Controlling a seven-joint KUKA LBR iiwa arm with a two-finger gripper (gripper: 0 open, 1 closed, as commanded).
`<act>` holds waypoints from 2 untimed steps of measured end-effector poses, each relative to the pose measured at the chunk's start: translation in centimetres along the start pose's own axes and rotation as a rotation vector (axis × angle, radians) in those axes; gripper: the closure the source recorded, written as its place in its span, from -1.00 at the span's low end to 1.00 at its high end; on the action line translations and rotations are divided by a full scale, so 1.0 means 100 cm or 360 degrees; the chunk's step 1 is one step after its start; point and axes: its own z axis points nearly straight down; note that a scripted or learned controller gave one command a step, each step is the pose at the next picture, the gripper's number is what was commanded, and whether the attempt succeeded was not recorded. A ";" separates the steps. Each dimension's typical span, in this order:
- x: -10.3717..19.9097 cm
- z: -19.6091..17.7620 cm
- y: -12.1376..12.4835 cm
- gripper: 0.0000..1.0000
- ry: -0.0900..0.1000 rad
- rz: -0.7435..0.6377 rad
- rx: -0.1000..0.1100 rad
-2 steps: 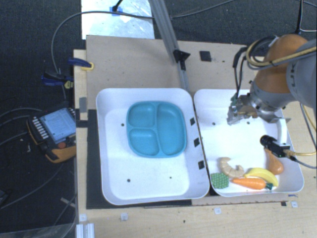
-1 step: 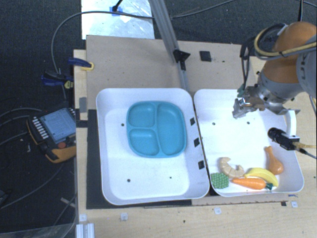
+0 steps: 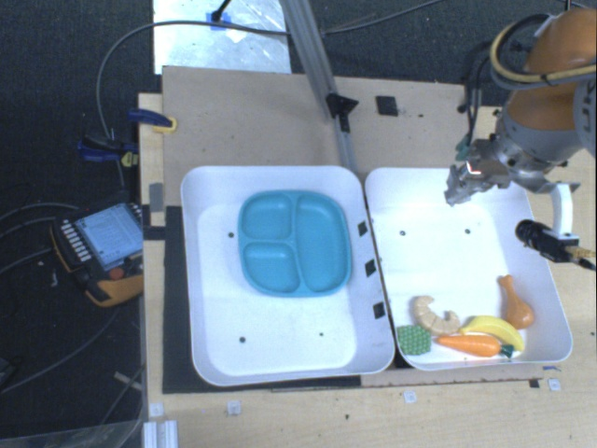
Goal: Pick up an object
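step: approach, nothing grabbed yet
gripper (image 3: pixel 462 187): over right bin's (image 3: pixel 401 194) far edge; pincer state, can't tell
next: drop toward the carrot (image 3: pixel 470 345) in the near corner

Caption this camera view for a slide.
Gripper above the right bin; toy food clustered at its near edge; blue plate in left bin.

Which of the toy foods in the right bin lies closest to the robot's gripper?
The brown drumstick, lying by the bin's right wall. It sits higher in the view than the banana, carrot and the rest, so it is nearest the gripper.
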 end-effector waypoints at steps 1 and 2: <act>0.000 -0.051 0.001 1.00 -0.0001 0.0000 -0.0001; 0.049 -0.046 0.005 1.00 0.0000 -0.0002 0.0003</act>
